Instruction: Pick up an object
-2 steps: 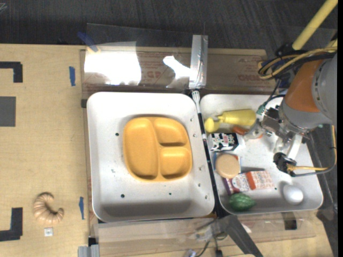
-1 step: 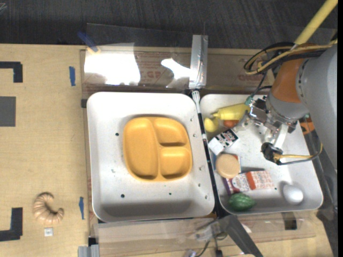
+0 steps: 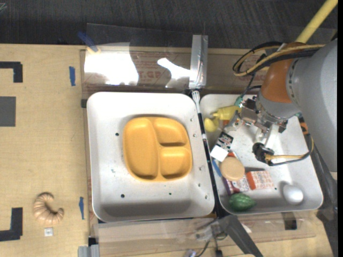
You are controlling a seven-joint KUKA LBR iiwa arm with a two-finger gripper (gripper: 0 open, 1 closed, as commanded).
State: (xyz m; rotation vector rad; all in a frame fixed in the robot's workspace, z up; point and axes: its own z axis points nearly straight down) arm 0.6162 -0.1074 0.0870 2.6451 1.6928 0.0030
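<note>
Your grey arm's two-finger gripper hangs low in the right-hand shallow white bin, beside a yellow plastic toy. Finger state: cannot tell. Centre squarely over one item, clear of the round tan disc, before closing.

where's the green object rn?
In the camera view, the green object lies at the near edge of the right bin, just below the round tan piece and left of the silver ball.
</note>
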